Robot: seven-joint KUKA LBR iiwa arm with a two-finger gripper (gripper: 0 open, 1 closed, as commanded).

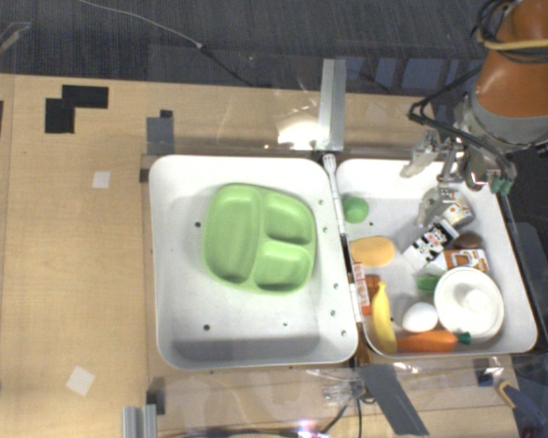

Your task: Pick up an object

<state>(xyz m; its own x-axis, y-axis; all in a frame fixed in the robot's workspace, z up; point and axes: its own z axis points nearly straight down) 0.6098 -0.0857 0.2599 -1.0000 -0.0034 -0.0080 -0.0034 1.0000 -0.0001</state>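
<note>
Carton point(436, 235), small black-and-white one, sits tilted in the right bin point(521, 272), upper middle, leaning against the clutter beside it. Gripper point(436, 199) hangs right above it, at or near its top edge; can't tell if the fingers are open or shut, so no confirmed grasp. Probably picked as target since it sticks up from the pile: white bowl point(470, 301), banana point(382, 316), carrot point(429, 341), green ball point(354, 210). Left bin point(178, 336) holds a green divided tray point(258, 235).
</note>
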